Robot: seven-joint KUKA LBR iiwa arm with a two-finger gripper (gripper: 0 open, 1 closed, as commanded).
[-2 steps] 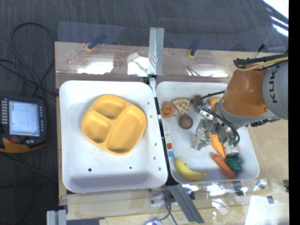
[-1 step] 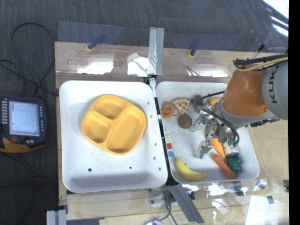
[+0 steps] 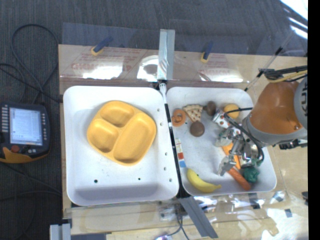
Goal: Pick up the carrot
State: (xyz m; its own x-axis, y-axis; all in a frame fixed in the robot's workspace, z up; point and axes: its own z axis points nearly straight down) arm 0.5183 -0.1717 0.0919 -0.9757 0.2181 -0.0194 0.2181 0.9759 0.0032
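The gripper (image 3: 228, 165) hangs with jaws spread in the right bin (image 3: 210, 154); the carrot (image 3: 239, 178) lies just at its 4 o'clock, touching a fingertip.

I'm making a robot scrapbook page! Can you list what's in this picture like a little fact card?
left bin: holds a yellow divided plate
right bin: toy food
carrot: near right corner, green top
banana: near edge, left of carrot
gripper: right above the carrot
carrot picked up: not yet
also there: brown ball, orange slice
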